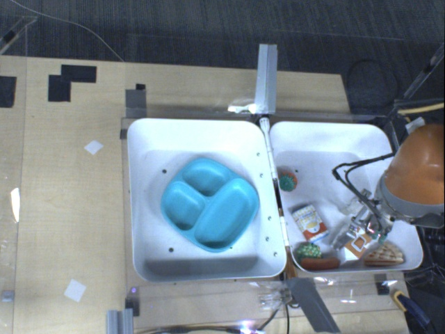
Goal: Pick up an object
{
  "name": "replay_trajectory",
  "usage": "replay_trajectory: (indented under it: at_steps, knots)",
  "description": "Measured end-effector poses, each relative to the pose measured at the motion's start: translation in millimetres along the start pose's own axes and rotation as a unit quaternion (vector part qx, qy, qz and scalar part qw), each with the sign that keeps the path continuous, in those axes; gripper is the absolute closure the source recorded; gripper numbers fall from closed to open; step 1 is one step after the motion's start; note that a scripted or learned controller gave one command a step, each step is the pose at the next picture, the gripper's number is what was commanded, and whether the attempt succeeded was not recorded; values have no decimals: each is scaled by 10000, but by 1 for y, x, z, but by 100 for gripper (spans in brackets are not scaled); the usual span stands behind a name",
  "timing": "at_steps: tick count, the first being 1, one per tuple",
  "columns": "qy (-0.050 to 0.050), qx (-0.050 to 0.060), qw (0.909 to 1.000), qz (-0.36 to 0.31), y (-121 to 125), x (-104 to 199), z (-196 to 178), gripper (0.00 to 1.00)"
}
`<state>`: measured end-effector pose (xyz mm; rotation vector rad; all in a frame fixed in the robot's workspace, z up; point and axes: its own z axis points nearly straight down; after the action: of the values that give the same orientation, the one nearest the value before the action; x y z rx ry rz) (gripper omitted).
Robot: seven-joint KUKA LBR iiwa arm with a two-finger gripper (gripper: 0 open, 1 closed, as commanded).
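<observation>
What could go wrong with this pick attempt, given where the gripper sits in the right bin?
The gripper is low among crowded items near the right bin's front corner: a small orange-and-white packet and a toast-like slice lie right beside it, so it may nudge or catch the wrong one. The bin wall is close, risking a scrape. The loose black cable could snag.

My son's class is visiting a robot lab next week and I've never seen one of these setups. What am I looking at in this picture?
One camera fixed above a wooden bench looks down at a slant on two shallow white bins. The left bin holds a blue divided plate. The right bin holds small toy foods: a strawberry, a little carton, what looks like a sausage and a sandwich wedge. The grey and orange shape at the right is the robot arm. Its pincer hangs low over the toys near the bin's front. I cannot tell whether it grips anything.
</observation>
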<state>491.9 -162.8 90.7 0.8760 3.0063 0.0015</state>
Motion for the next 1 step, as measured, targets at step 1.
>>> replay_trajectory:
  at_steps: [1]
  knots:
    - [-54,-24,10000,22,2,-3,-13,100]
